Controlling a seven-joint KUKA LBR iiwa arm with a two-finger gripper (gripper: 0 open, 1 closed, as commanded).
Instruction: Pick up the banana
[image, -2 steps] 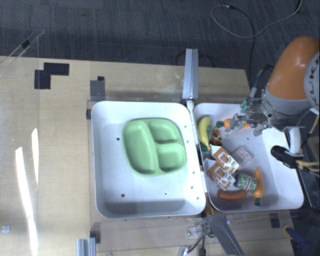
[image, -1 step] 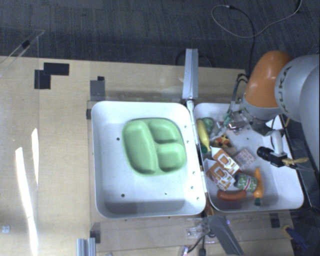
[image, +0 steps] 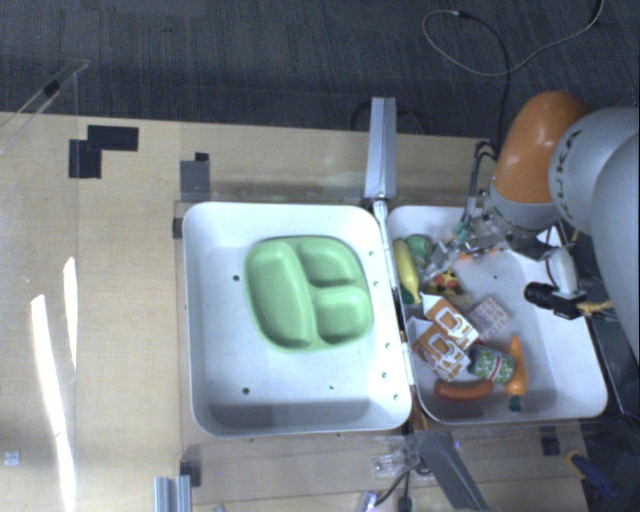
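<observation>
Camera view | claw (image: 447, 252) low beside banana (image: 405, 269), right bin (image: 570, 400) | grip state: cannot tell

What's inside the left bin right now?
The left bin holds one green divided tray, lying flat near its middle with three compartments showing nothing in them. Whatever lies beneath the tray is covered. The banana lies in the right bin.

Pale green on the divided tray (image: 306, 290), plain white on both bins (image: 215, 400). Yellow with a green tip on the banana (image: 405, 268). Orange-and-white print on the small carton (image: 447, 340). Red on the sausage (image: 463, 391), orange on the carrot (image: 518, 365). Grey arm, orange band (image: 535, 150).
</observation>
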